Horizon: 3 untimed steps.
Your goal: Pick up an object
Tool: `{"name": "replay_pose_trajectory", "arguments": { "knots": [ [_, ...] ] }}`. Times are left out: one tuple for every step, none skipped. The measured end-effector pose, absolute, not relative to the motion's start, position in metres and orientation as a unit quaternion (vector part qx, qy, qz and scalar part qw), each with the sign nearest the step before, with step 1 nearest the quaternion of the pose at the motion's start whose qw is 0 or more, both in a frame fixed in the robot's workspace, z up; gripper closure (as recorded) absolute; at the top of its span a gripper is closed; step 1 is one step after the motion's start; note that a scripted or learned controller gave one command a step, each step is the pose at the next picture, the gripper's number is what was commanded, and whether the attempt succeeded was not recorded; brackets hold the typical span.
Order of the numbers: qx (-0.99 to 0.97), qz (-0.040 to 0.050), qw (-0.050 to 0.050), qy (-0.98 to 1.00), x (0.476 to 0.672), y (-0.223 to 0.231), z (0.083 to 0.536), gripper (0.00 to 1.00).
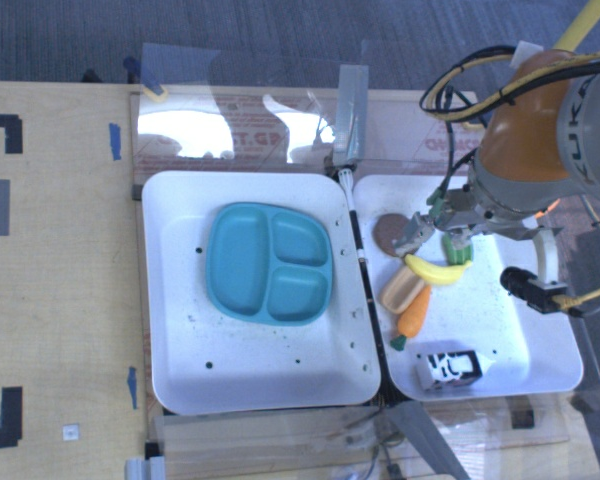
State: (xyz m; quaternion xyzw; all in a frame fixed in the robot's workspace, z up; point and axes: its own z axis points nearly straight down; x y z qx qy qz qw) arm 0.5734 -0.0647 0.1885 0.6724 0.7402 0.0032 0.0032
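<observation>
Whether the gripper (448,230) is open or closed cannot be told; it hangs over the right bin (550,363), at 12 o'clock from a yellow curved banana (432,269). That bin holds one banana, one brown disc (390,233) at 10 o'clock from it, one tan bun (401,289), one orange carrot (412,314) and one black-and-white box (450,367) at 6 o'clock. One blue three-part tray (269,263) lies in the left bin (170,298).

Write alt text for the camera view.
A grey and orange robot arm reaches into the right bin, its gripper just above a banana beside a carrot, a bread roll and a small black-and-white box. The left bin holds a blue divided plate.
</observation>
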Motion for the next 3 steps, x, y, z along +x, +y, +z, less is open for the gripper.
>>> {"name": "replay_pose_trajectory", "arguments": {
  "knots": [
    [0.672,0.0033,0.005,0.741,0.554,-0.141,0.097,0.0],
    [0.637,0.0052,0.01,0.771,0.592,-0.11,0.095,0.0],
    [0.667,0.0052,0.008,0.745,0.634,-0.106,0.095,0.0]
  ]
}}
